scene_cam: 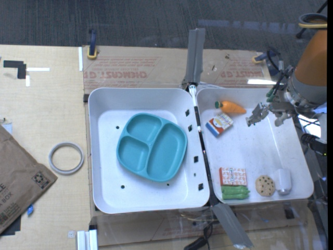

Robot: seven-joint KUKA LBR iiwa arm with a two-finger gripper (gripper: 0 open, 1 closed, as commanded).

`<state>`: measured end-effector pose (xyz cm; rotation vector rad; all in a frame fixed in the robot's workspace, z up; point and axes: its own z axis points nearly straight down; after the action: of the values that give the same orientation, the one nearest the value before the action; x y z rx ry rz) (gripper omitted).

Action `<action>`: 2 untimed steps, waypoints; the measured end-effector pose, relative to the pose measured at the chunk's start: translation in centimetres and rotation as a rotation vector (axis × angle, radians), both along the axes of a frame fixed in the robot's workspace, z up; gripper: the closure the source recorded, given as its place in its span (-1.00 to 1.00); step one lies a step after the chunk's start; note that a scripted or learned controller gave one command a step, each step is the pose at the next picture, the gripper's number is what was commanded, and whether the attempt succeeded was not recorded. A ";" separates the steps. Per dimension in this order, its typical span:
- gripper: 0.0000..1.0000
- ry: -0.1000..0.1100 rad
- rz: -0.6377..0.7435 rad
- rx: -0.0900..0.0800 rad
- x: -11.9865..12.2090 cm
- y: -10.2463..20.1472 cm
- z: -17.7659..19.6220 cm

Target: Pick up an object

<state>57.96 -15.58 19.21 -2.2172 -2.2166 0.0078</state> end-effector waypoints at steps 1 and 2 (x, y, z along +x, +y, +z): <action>-1.00 -0.006 0.038 -0.002 6.5 -1.6 -9.9; -1.00 -0.001 -0.029 -0.001 6.1 1.4 -10.4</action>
<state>64.11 -14.16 8.85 -2.2498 -2.1856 0.0074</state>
